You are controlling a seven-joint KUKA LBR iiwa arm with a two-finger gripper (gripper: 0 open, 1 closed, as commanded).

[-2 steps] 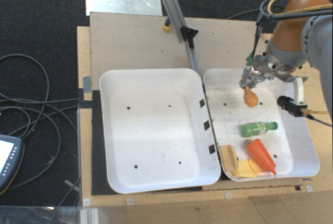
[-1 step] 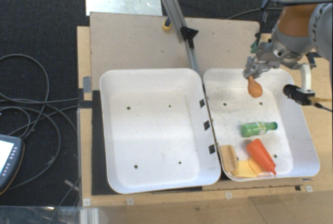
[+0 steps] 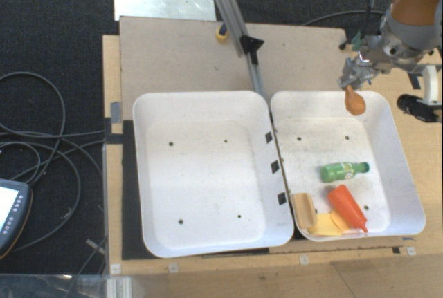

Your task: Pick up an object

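Observation:
My gripper (image 3: 353, 84) hangs over the far right corner of the right bin (image 3: 405, 158). A small orange-brown, pear-shaped object (image 3: 355, 102) dangles from it, its narrow top pinched between the shut fingers. Lower in the same bin lie a green bottle (image 3: 344, 170), an orange carrot-like piece (image 3: 347, 207), a flat yellow piece (image 3: 325, 224) and a tan block (image 3: 303, 208).
The left bin (image 3: 149, 172) sits beside the right one, the two meeting along a middle edge with black clips. A grey pole (image 3: 232, 10) slants across the board behind the bins. Cables and a tablet lie on the floor at the left.

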